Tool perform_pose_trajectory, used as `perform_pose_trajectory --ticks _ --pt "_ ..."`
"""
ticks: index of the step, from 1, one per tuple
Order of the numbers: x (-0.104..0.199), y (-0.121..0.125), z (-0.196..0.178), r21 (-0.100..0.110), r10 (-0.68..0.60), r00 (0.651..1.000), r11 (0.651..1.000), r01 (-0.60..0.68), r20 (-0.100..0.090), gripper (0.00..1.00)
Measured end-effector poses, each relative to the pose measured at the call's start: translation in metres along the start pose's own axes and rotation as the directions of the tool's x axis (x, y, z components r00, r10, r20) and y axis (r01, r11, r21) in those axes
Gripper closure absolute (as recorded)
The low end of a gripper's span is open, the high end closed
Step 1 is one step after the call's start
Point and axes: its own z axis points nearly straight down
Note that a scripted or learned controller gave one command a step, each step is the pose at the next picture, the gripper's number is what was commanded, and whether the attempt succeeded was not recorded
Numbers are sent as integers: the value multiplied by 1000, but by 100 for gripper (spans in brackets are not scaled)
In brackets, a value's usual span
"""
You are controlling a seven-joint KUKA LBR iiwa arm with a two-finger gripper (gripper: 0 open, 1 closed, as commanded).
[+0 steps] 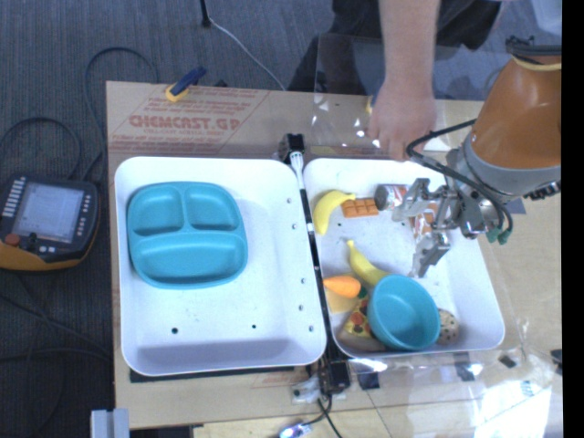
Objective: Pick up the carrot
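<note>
I see the hand point(429, 235) hanging open and empty over the right bin point(474, 281), while the carrot point(342, 286) lies near that bin's left wall, beside the blue bowl point(404, 311).

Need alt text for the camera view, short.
The robot's hand hovers over the right bin, apart from the carrot, which lies by a banana and a blue bowl. The left bin holds a blue divided plate.
</note>
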Motion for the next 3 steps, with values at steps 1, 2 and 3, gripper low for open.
perform_pose_trajectory --ticks 1,2,3 --pt "27 53 71 -3 -46 999 999 46 -5 0" --pt "44 97 69 -3 -6 1000 1000 6 -2 0" --pt "48 122 69 -3 16 1000 1000 -16 -2 0"
